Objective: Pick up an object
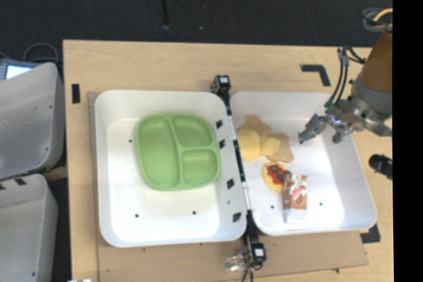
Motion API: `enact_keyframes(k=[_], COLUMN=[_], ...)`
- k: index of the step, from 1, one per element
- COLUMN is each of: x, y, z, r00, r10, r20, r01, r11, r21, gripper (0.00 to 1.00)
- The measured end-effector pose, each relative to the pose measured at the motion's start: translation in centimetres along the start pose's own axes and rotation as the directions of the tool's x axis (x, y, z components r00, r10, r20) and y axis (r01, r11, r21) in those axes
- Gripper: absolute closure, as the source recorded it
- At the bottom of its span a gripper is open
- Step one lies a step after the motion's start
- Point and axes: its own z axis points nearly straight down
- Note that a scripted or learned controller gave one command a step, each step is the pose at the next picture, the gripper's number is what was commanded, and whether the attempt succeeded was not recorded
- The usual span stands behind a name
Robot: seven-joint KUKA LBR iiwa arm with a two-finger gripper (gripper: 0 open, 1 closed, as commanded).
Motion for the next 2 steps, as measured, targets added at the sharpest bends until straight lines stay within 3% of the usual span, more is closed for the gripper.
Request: enact_keyframes(k=[1,2], x=[0.0,0.7], y=[0.3,0.3], z=[-0.6,5.3], r00=[1.0,1.0], r10=[-0.003,-0.002], r20=[0.003,0.002], r01=[0.003,0.002], r11=[1.0,1.0], r21=[-0.011,-0.007], gripper=[0.0,0.0])
